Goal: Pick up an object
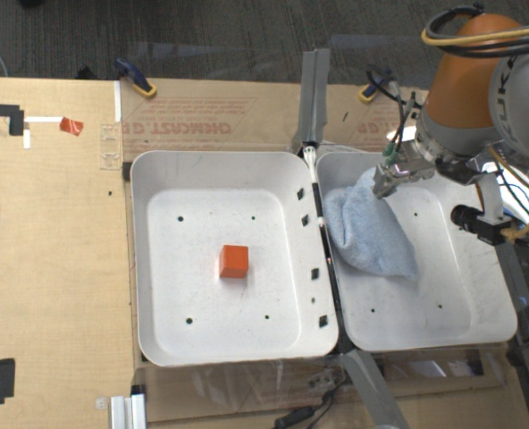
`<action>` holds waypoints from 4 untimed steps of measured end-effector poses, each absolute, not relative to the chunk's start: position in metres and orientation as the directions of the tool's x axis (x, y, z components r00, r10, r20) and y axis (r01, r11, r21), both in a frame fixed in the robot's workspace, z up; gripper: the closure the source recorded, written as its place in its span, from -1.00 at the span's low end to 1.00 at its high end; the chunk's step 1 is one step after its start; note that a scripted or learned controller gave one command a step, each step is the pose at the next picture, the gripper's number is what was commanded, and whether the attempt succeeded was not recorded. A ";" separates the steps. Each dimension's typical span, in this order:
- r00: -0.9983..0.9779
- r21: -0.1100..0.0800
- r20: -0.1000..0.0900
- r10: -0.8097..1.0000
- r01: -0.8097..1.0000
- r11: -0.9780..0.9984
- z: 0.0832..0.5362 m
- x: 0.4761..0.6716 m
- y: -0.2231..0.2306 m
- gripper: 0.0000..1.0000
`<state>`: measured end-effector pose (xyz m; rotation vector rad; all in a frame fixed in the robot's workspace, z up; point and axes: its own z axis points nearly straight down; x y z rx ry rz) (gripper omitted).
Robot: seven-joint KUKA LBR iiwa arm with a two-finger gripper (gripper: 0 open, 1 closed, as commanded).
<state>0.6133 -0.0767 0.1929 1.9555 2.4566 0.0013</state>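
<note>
Camera view: fingers (388,182) seemingly touching blue cloth (369,231), right bin (479,329).

block (234,262) in left bin (157,329), cloth (367,231) in right bin (461,329)

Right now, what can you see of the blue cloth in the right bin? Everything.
The blue cloth is a pale grey-blue, soft, towel-like fabric, crumpled into a loose heap. It lies in the left part of the right bin, close to the divider between bins, its upper corner drawn toward the end effector, which sits right at that corner. Whether it is gripped cannot be made out. Nothing else touches it.
</note>
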 end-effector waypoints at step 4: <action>-0.097 0.001 -0.002 0.995 0.995 0.097 0.232 0.636 0.059 1.00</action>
